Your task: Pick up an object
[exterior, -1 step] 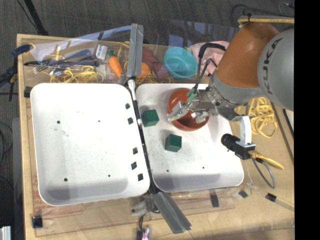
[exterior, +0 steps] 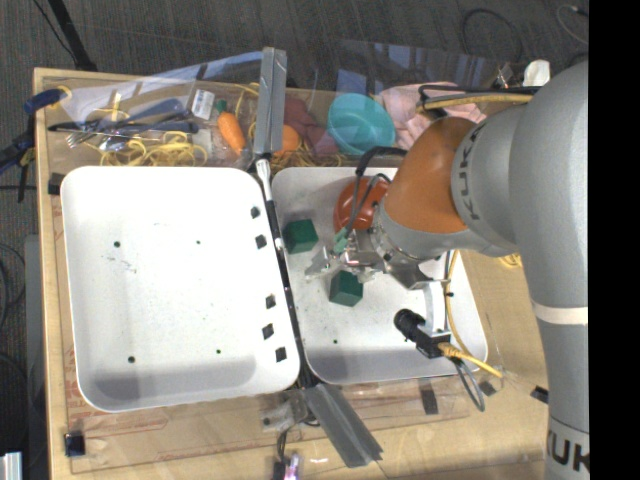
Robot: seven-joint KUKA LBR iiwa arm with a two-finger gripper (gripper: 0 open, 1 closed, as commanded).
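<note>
Two dark green blocks lie in the right bin. One green block sits near the bin's left wall, the other green block nearer the middle. A red round object rests at the back of the bin, partly hidden by the arm. My gripper hangs low over the bin floor between the two blocks, just above the nearer one and beside the red object. The grey and orange wrist covers much of it.
The left bin lies beside the right one, with a row of black clips along the shared wall. Behind the bins are a teal bowl, an orange carrot-like piece, yellow cords and a plastic bag.
</note>
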